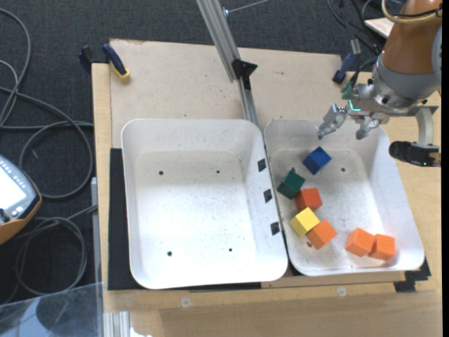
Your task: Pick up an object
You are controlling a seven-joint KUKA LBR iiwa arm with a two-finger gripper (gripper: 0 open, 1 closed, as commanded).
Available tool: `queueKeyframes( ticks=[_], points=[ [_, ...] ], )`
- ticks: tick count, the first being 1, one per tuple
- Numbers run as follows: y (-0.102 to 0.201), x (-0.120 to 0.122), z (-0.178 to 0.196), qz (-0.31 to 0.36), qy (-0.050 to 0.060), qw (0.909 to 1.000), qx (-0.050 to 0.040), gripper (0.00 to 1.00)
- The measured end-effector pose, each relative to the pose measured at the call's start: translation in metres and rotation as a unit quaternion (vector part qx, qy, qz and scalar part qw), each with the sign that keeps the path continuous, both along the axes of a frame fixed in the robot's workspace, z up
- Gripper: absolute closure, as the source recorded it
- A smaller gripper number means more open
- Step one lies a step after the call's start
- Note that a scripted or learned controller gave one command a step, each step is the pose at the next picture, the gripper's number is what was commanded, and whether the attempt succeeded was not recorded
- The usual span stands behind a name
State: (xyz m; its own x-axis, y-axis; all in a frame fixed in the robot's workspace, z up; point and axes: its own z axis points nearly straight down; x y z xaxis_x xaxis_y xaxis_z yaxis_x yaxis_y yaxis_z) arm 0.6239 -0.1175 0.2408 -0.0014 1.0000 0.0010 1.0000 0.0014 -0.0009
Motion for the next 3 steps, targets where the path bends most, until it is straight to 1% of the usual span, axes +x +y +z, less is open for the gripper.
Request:
queueKeyframes(
  ticks=[1, 2, 3],
  points=[
    [0.005, 0.001, -0.043, 0.0, 0.002, 1.0, 0.0001, 0.0],
    [0.003, -0.002, -0.107, -0.001, 0.004, 1.0, 0.0003, 0.0],
    [0.004, -0.003, -0.144, -0.001, 0.003, 1.0, 0.0002, 0.0]
  ],
)
